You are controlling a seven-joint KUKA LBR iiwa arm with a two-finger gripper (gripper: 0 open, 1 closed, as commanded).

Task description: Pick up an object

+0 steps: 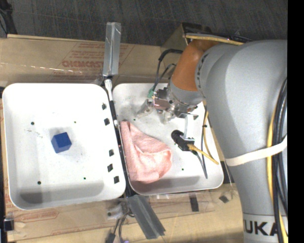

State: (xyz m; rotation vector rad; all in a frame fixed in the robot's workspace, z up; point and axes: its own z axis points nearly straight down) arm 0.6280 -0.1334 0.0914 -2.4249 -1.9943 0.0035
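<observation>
From my seat the gripper point(161, 105) sat low over the far part of the right bin point(137, 96), tucked under the wrist, and I could not tell how far open it was or whether it had hold of anything; nothing showed plainly in its grasp. The nearest candidate was the pink cloth point(145, 153), crumpled against the left wall of that bin and just near of the gripper. The blue cube point(61, 142) lay alone in the middle of the left bin point(35, 105), well apart from the arm point(243, 110). I judged the cloth the sensible target. To take it well I would have brought the gripper toward the near side, centred it over the thickest fold rather than the thin edge by the wall, and come straight down before closing. I reckoned the risk was pinching only a loose flap, or catching the bin wall on the left.
</observation>
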